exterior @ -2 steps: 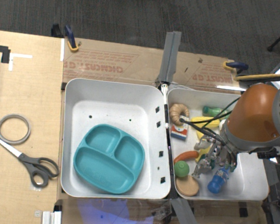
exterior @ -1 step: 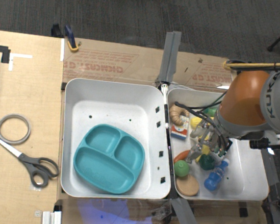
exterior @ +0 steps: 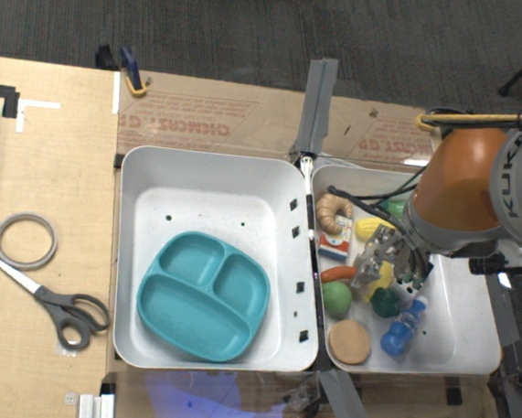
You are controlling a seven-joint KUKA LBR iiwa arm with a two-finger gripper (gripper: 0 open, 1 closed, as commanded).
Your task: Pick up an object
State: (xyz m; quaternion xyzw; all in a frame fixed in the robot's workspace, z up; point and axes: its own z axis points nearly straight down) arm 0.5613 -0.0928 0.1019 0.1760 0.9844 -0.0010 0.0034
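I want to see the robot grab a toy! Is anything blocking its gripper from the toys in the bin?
Nothing visible blocks it. The gripper hangs right over the toy pile in the right white bin, with the orange carrot-shaped toy, round green ball and dark green lumpy toy close beside it. They are crowded, so neighbours could get bumped.

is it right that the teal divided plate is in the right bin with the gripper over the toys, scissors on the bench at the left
Not quite: the camera view shows the teal divided plastic plate lying in the left white bin, alone. The gripper is over the small toys in the right white bin, and the grey-handled scissors do lie on the bench at the left.
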